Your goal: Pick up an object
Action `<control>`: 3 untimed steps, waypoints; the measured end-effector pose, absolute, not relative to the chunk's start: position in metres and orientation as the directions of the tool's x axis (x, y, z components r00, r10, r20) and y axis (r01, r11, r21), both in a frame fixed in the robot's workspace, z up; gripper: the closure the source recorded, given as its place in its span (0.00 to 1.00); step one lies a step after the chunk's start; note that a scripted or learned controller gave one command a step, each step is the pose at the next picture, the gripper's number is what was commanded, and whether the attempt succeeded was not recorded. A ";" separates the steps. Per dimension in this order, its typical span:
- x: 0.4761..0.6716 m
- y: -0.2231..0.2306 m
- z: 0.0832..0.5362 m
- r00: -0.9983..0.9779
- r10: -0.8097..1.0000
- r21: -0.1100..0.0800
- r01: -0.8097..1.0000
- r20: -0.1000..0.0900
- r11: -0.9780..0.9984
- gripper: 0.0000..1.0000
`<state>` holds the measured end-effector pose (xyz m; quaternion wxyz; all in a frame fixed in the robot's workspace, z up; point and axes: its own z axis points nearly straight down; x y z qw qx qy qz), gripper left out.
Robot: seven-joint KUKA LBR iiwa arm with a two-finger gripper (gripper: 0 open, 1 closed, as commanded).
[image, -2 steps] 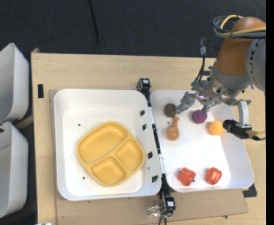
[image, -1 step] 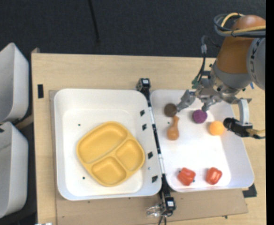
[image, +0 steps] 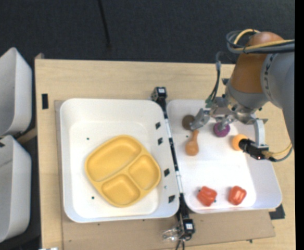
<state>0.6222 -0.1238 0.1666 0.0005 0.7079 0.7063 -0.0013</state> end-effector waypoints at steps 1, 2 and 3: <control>0.612 -0.127 0.111 0.002 1.000 -0.003 1.000 -0.002 -0.002 0.00; 0.612 -0.129 0.101 0.005 1.000 0.000 1.000 -0.002 -0.005 0.00; 0.613 -0.129 0.112 0.011 1.000 0.003 1.000 -0.001 -0.011 1.00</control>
